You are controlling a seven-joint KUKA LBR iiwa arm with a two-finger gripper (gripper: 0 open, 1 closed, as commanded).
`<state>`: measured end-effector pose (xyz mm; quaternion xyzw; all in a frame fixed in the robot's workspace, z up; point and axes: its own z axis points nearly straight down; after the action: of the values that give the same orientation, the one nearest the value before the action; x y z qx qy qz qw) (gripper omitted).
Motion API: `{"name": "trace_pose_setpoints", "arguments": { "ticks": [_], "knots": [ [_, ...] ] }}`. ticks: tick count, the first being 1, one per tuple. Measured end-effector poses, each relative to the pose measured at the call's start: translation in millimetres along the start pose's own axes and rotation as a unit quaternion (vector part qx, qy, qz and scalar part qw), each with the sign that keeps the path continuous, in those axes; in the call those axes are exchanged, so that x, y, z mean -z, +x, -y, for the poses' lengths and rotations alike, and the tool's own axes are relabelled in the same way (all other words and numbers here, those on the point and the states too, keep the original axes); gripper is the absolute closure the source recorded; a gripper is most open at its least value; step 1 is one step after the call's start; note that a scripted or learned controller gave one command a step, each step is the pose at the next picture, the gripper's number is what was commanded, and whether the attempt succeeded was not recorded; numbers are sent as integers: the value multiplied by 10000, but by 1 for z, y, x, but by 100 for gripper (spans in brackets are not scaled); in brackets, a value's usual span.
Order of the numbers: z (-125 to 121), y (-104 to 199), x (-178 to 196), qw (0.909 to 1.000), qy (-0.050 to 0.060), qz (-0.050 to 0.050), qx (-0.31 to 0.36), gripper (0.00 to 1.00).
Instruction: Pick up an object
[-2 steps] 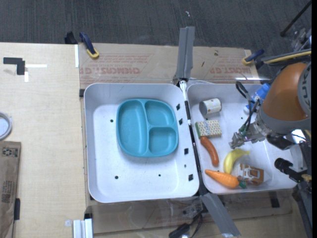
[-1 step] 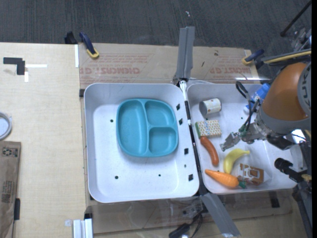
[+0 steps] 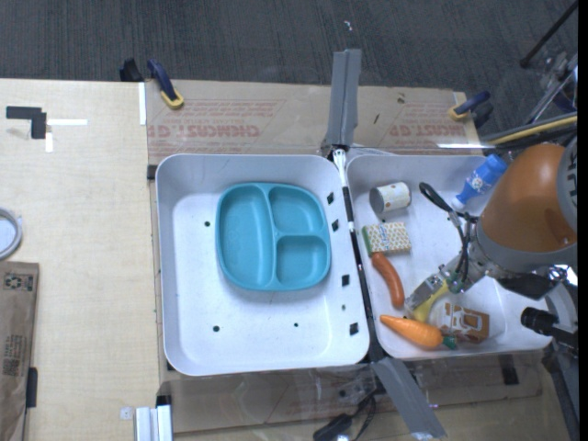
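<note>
I am looking down at the two-finger gripper (image 3: 447, 281), which is hanging low in the right white bin (image 3: 404, 171); whether it is spread or pinching, I cannot tell. A yellow banana-like toy (image 3: 425, 299) is lying just left of it, long axis slanting near-left. Nearer lies an orange carrot (image 3: 411, 331); left, a red sausage (image 3: 390, 279), a checkered block (image 3: 387, 238), a cream cylinder (image 3: 391, 197). The left white bin (image 3: 184, 338) is holding a teal divided plate (image 3: 274, 236).
</note>
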<state>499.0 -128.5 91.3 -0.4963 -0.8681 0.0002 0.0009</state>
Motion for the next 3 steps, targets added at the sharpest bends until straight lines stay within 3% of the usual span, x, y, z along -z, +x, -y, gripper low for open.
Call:
{"name": "trace_pose_setpoints", "arguments": {
  "ticks": [1,2,3],
  "knots": [
    [-1,-1,9,10000,-11,9,-19,100],
    [-55,40,100,10000,-8,12,-49,100],
    [-55,40,100,10000,-5,11,-50,0]
  ]
}}
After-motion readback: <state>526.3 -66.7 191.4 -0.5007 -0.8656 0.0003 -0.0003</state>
